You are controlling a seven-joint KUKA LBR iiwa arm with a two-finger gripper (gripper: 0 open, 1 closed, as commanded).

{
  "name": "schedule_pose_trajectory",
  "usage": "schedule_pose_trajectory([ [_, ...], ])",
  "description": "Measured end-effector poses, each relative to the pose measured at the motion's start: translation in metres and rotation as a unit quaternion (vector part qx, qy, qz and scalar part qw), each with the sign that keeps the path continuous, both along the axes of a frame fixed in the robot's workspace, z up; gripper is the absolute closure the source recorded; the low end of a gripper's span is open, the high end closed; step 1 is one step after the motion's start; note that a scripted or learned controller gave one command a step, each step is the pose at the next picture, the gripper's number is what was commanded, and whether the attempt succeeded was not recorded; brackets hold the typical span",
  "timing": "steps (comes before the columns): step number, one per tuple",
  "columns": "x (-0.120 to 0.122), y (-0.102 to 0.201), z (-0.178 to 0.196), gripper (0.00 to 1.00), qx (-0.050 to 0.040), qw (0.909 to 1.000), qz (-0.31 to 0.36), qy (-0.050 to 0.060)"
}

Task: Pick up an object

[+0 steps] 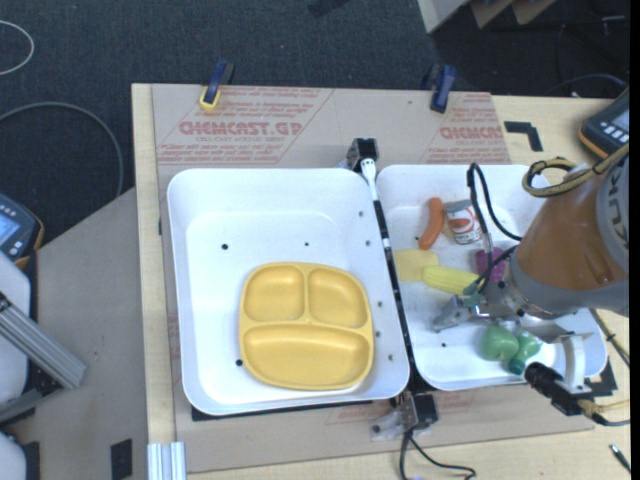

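Note:
The right bin (pixel 440 363) holds several small objects. An orange sausage-shaped piece (pixel 431 223) lies near its back, beside a small tin can (pixel 462 225). A yellow piece (pixel 440 274) rests in the middle, and a purple item (pixel 492 263) is partly hidden behind the arm. A green toy (pixel 505 346) lies near the front right. My gripper (pixel 452 315) hangs low over the bin floor, just in front of the yellow piece and left of the green toy. Nothing is visibly held in it.
The left bin (pixel 200 208) holds a yellow divided plate (pixel 305 325) toward its front. The arm's orange band (pixel 570 238) covers the right bin's right side. A black cable (pixel 485 208) loops over the can area. Clamps sit at the bench's back edge.

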State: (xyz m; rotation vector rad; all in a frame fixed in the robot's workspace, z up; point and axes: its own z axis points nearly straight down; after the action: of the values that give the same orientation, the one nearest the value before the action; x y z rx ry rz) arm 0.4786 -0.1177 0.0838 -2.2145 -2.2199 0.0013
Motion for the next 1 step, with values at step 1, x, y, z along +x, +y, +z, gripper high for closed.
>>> schedule_pose_trajectory([
  [1,0.0207,0.0262,0.0007,0.00,-0.0020,1.0000,0.000,-0.004],
])
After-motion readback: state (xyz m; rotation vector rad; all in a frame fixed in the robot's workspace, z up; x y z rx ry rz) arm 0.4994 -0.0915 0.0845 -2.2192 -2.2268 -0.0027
